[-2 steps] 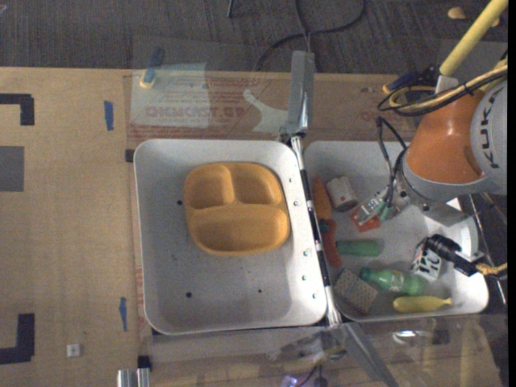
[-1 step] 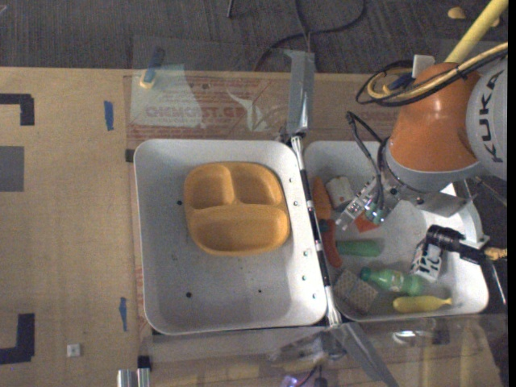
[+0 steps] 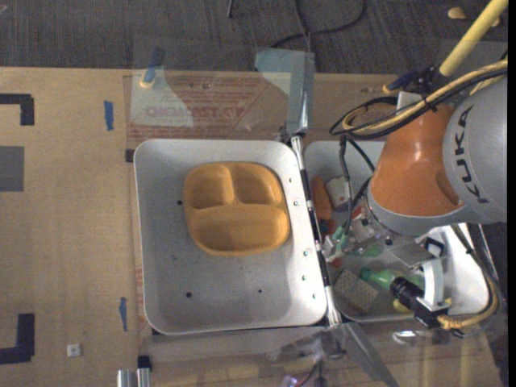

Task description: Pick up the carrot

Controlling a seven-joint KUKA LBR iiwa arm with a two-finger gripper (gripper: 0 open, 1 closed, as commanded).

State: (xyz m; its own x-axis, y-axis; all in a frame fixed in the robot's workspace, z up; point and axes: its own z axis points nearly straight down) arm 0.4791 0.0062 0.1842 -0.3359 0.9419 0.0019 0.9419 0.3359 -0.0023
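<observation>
While the arm (image 3: 427, 168) hangs over the right bin (image 3: 472, 285), the carrot (image 3: 321, 197) lies along that bin's left edge. Can't tell what the tool's (image 3: 348, 240) doing. Yellow tray (image 3: 236, 208) in the left bin (image 3: 161, 280).

- The robot arm (image 3: 427, 168) covers much of the right bin (image 3: 476, 285), hiding most of its floor and its far wall.
- The arm is cut off by the picture's right edge.
- The carrot (image 3: 321, 197) shows as an orange strip beside the bin's left wall; its lower end is hidden behind the gripper (image 3: 348, 239).
- The gripper's fingers are blurred and overlapped by clutter, so their state cannot be told.
- A green object (image 3: 379, 278) is partly hidden under the arm.
</observation>
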